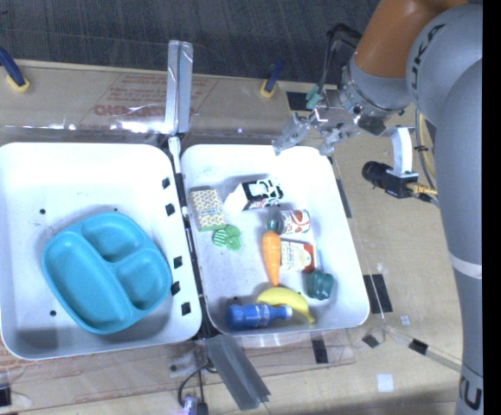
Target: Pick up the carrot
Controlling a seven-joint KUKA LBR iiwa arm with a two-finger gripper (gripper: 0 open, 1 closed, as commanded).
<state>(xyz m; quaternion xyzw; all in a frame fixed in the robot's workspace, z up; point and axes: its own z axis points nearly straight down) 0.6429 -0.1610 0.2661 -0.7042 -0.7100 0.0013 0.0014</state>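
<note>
Carrot [271,258] in right bin [341,232], perhaps touching banana [286,301]

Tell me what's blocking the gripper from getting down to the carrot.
Nothing visible lies over the carrot, so it is open from above. The gripper sits over the right bin's far rim. The crowding is sideways: a red-and-white packet close on the carrot's right, a banana at its near tip.
</note>
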